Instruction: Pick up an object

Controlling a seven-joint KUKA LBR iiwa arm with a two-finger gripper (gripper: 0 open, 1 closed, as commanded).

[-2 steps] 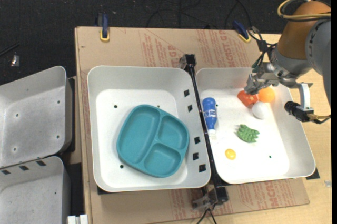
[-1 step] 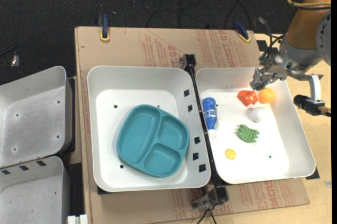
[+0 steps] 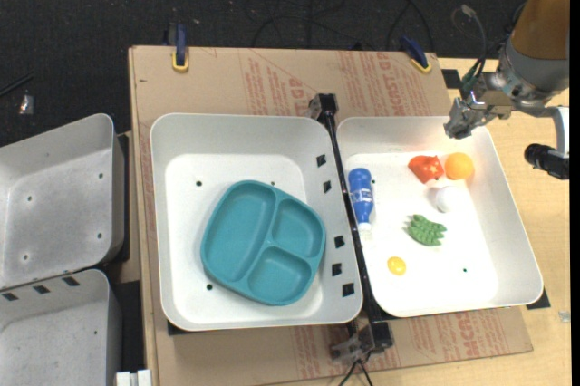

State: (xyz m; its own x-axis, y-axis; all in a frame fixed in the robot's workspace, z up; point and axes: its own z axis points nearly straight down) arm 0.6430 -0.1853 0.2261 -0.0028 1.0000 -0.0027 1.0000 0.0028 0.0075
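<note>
The right bin (image 3: 480, 284) holds several small objects. A blue and white bottle (image 3: 361, 194) lies along its left wall. A red piece (image 3: 425, 167), an orange ball (image 3: 459, 166) and a white lump (image 3: 443, 197) cluster near the far right. A green leafy piece (image 3: 425, 230) and a small yellow piece (image 3: 396, 265) lie nearer the middle. My gripper (image 3: 460, 121) hangs over the bin's far right rim, just above and behind the orange ball, with nothing seen in it.
The left bin (image 3: 181, 158) holds a teal divided plate (image 3: 263, 241). A black divider (image 3: 340, 194) runs between the bins. Grey trays (image 3: 54, 194) lie off the bench to the left. Clamps (image 3: 180, 49) pin the cardboard base at the back.
</note>
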